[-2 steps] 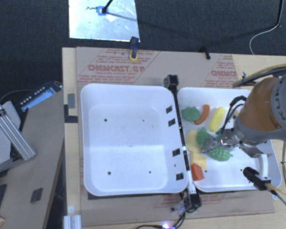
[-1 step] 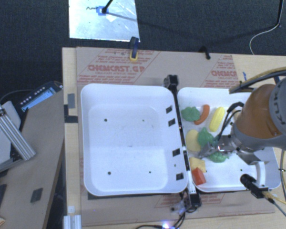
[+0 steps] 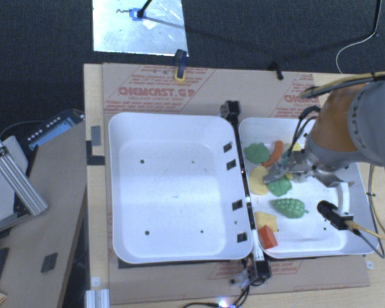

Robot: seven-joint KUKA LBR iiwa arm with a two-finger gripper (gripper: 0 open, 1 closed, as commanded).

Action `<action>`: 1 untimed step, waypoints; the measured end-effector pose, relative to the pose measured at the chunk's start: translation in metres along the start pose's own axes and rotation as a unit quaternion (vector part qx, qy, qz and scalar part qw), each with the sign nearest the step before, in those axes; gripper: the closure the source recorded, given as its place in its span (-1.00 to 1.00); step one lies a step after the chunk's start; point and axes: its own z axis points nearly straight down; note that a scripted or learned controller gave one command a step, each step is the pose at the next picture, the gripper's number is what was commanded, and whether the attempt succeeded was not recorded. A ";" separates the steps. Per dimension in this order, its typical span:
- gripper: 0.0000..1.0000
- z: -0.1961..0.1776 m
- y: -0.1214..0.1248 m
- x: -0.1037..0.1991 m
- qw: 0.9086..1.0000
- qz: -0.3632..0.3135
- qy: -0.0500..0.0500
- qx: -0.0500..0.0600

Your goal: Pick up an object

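Pincer [image 3: 283, 170] hangs low inside the right-hand shallow white plastic bin [image 3: 308, 244], at the end of the grey arm with its orange band [image 3: 337, 124], and whether it stands wide or narrow cannot be told, since its tip blurs into the toys beneath it. Nothing shows as gripped. Directly below and just to the near side lies a small flat green plastic leaf-shaped piece [image 3: 279, 187], probably the thing being gone after; it touches or almost touches a pale yellow rounded plastic piece [image 3: 258, 178] on its left. A little nearer the camera sits a bumpy green plastic oval [image 3: 289, 206], and further toward the bin's front corner a yellow wedge [image 3: 265, 220] and a red block [image 3: 267, 237]. Beyond the pincer, toward the far wall, lie a darker green ruffled piece [image 3: 257, 152] and a slim orange carrot-like stick [image 3: 276, 149]. To do the grasp well, I would judge the descent should centre on one piece alone, clear of its yellow neighbour, and close fully before lifting, since thin flat toys slip out easily. Well off to the left is the second white bin [image 3: 125, 133].
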 end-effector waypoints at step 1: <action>-1.00 0.000 0.032 0.013 1.000 0.000 0.001 0.001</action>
